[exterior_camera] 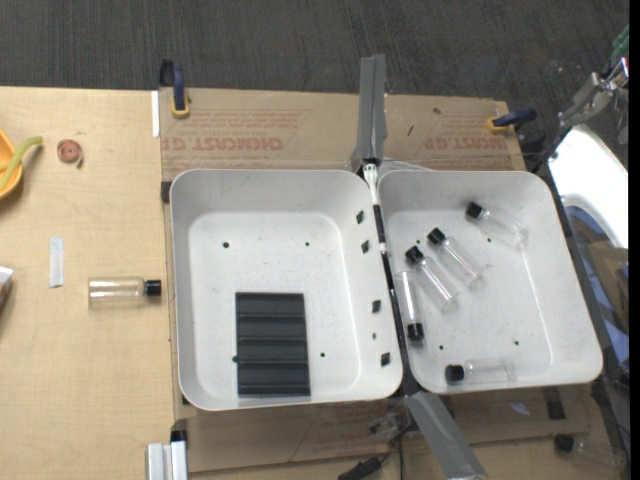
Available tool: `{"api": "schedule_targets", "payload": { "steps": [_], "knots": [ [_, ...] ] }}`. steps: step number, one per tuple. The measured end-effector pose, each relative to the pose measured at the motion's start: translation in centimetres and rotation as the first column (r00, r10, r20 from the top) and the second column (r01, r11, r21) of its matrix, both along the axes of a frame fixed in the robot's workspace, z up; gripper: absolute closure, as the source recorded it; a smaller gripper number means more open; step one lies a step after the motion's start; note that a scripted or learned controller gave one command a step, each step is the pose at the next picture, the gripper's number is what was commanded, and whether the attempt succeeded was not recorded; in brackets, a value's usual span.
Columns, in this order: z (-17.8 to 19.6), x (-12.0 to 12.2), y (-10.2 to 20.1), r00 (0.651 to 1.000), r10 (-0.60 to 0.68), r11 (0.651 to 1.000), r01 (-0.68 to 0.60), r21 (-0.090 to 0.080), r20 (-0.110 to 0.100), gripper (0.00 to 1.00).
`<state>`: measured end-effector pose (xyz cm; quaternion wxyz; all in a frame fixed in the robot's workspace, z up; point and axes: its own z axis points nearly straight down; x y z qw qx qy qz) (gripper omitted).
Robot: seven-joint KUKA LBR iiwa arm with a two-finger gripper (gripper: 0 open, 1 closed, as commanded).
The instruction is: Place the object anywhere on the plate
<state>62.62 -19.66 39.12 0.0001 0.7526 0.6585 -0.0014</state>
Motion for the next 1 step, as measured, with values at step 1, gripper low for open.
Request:
{"api": "schedule_targets", "payload": {
  "steps": [1],
  "knots": [
    [4.94, -7.25, -1.80, 0.965, -0.264, 0.965, 0.264, -0.001, 0.000, 0.00]
  ]
}}
